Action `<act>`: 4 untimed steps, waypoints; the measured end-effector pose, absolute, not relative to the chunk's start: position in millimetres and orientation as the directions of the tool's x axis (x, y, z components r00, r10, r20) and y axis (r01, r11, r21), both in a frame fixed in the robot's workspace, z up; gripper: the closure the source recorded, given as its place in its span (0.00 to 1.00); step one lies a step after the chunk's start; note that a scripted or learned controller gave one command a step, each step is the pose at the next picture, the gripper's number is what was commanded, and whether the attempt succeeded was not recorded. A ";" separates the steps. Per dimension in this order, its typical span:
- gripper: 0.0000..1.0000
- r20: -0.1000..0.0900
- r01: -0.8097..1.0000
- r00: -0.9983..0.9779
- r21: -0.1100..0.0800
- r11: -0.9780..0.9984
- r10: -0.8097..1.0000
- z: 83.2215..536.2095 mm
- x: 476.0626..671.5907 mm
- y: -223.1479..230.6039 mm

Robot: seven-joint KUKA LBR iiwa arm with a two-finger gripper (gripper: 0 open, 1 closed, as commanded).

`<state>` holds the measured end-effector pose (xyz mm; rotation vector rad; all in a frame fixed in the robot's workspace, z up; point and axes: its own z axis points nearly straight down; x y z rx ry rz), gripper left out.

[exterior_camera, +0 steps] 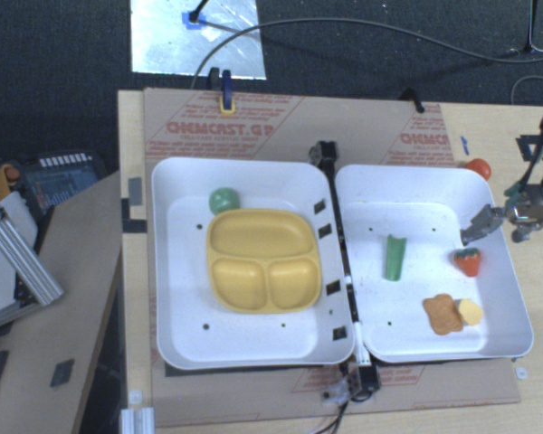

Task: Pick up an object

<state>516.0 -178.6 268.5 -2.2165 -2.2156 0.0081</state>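
Tabletop point(380, 125): pale wood board with red lettering, carrying both bins.

Left shallow white plastic bin point(176, 242): holds a yellow three-compartment plastic tray point(261, 260), flat and near centre, and a small green round toy point(223, 200) touching the tray's far-left edge.

Right shallow white plastic bin point(407, 193): holds the likely pick candidates, largest first.
- Green elongated toy vegetable point(395, 257): lies mid-bin, long axis running roughly near-to-far, well apart from the arm.
- Brown flat toy cookie or bread piece point(442, 315): near-right part of the bin, touching a small pale yellow round piece point(471, 312) on its right.
- Small red toy fruit with a green top point(468, 261): by the right wall.

Grey two-finger gripper point(481, 224): reaches in over the right wall of the right bin, a dark finger slanting down and left. Whether the fingers are spread or pressed together cannot be told; nothing is seen between them.

Key relation: the red fruit lies just beside the finger tip, slightly nearer the camera and a little toward the bin's near edge. It is judged the closest target; the green vegetable lies farther left, the brown piece farther toward the near edge.

Small orange-red round object point(477, 168): outside the bin, on the tabletop at its far-right corner.
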 end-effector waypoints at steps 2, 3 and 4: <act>0.00 0.000 1.000 -0.001 -0.001 0.001 1.000 217.8 512.1 -184.4; 0.00 0.001 1.000 -0.001 -0.002 0.001 1.000 163.3 522.3 -182.5; 0.00 0.000 1.000 -0.001 -0.001 0.001 1.000 103.0 528.4 -184.7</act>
